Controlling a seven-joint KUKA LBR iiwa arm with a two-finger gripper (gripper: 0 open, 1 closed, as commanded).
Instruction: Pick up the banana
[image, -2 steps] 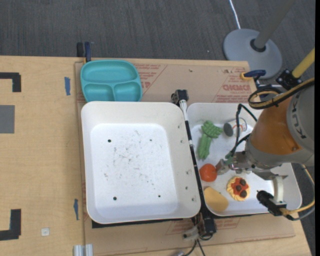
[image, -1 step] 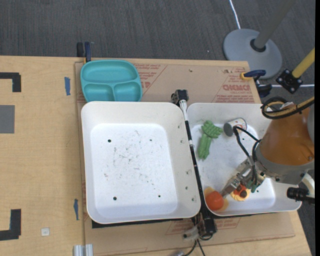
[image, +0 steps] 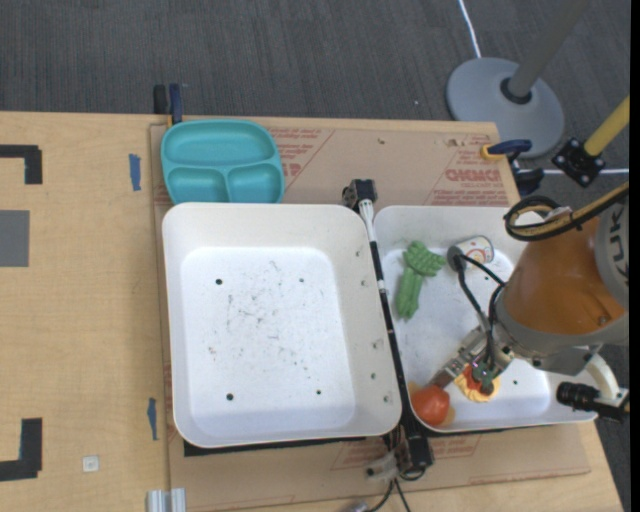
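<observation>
Tomato (image: 432, 403): red-orange and round, at the front left corner of the right bin (image: 440, 330); it serves as the landmark for every place below.
Banana (image: 481, 390): a small yellow patch just right of the tomato, near it but seemingly not touching, and mostly covered by the pincer.
Pincer (image: 474, 368): directly above the banana, up and to the right of the tomato; whether it is apart, together or clamped on anything cannot be told from this angle.
Key relation: the banana lies straight under the pincer, not off to a side, so the coming move looks like a vertical matter rather than a sideways reach.
Long axis: too little yellow shows to be sure; the patch seems to run roughly left-right, pointing back toward the tomato.
Risk: with the tomato so close on the left, a closing grasp could catch or nudge it instead.
Arm (image: 560, 290): orange bulk up and right of the tomato, coming in from the right.
Green toy (image: 415, 275): straight behind the tomato, well apart from the banana.
Left bin (image: 190, 240): left of the tomato.
Plate (image: 222, 160): teal, far behind and left of the tomato, on the surface (image: 80, 300).
</observation>
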